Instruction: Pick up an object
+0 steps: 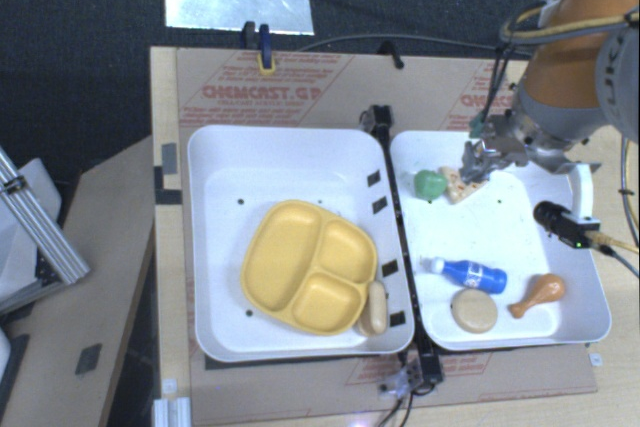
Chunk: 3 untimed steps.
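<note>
A board-covered bench (300, 85) on dark carpet is seen from above, with two shallow white bins set side by side; in the right bin (520, 235), near its far wall, a small tan wedge (457, 186) is lying flat, its upper end covered by the gripper (476, 165), which is lowered right over it; whether the tool is spread or closed cannot be told, and no contact with the wedge can be confirmed. A green lump (431, 184) is seen touching, or nearly touching, the wedge's left side; its exact kind is hard to make out. The grey arm (575, 65) with its orange band is cut off by the right edge. Nearer the camera in the same bin, a blue bottle (472, 274) with a white cap is laid on its side, just above a round beige disc (474, 311); a brown drumstick (540, 294) is placed to their right. The left bin (230, 175) is occupied by a yellow divided plate (305, 265), with a pale roll (375, 307) resting against its lower right rim. A metal rail (40, 225) is cropped at the left edge.
</note>
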Motion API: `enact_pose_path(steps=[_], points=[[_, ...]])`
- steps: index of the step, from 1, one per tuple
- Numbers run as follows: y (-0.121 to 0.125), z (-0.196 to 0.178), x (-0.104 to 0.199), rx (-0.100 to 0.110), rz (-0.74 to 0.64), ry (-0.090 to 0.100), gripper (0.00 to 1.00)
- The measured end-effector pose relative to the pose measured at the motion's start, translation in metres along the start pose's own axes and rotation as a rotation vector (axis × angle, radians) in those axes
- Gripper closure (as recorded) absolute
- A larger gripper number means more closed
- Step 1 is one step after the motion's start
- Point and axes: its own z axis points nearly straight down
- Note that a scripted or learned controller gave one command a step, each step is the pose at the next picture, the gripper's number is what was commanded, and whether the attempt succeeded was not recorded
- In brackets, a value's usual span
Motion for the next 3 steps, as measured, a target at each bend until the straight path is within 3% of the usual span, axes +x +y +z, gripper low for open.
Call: enact_pose_path(steps=[3], points=[[0.062,0.009,0.169,0.000,0.000,0.001,1.00]])
